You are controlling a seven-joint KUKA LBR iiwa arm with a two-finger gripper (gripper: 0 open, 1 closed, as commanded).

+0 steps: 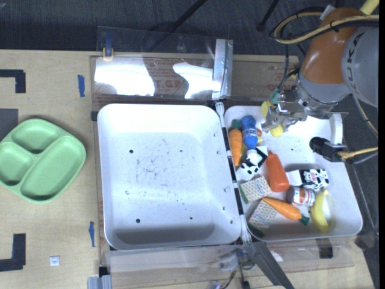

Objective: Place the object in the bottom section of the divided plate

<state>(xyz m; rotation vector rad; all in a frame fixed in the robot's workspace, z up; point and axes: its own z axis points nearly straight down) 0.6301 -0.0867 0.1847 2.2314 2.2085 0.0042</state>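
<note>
Plate: green, divided, on the worktop at far left, well apart from both bins.
Object: not settled; toys heaped in the right bin, carrot nearest.
Tool: over that bin's upper end; toys lie below and left of it.
Grip: cannot tell; fingers blurred.
Route: across the left bin.

view: single fixed overhead | slanted down | covers both bins
</note>
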